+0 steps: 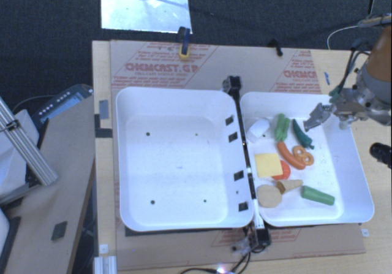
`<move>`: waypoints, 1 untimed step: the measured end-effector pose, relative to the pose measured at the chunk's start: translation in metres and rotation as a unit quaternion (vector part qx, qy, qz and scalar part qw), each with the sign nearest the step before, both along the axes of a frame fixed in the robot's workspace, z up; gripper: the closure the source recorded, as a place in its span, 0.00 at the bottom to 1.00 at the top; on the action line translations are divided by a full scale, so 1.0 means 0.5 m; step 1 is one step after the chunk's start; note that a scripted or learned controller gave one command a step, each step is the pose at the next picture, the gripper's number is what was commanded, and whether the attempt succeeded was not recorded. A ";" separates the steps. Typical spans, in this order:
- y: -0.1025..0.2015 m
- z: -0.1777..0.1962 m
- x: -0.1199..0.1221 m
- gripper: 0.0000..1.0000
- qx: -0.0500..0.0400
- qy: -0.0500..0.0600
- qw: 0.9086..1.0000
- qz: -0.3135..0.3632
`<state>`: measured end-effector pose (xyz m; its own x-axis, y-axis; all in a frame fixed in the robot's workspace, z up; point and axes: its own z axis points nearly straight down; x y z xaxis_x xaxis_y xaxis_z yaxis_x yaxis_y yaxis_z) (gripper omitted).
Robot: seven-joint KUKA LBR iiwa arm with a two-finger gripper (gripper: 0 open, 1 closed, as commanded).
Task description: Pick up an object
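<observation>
Hanging over the upper right part of the right bin (pixel 358 205), the gripper (pixel 318 116) is reaching in from the right on the grey arm (pixel 373 79); whether it is open or closed is impossible to tell from this angle, and nothing is showing in its grasp. Just beside and below its tip, a dark green piece (pixel 302 133) is lying near a lighter green pepper (pixel 281 126). A white object (pixel 258 128) is sitting to their left, close to the divide between the bins. Below these, an orange pepper (pixel 296 154) is lying by a yellow block (pixel 268 165), which is partly covering a red piece (pixel 283 172). Toward the near edge, a round tan piece (pixel 267 195) is touching a small cone-like tan piece (pixel 290 186), and a green cylinder (pixel 318 195) is lying to their right. The left bin (pixel 131 138) is sitting alongside on the table (pixel 104 162)
</observation>
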<state>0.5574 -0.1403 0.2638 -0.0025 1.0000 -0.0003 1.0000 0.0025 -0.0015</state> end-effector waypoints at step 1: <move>0.101 -0.333 0.031 0.00 0.003 0.007 1.000 0.003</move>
<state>0.5732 -0.0900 0.0974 -0.0078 1.0000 0.0053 0.9999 0.0079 -0.0150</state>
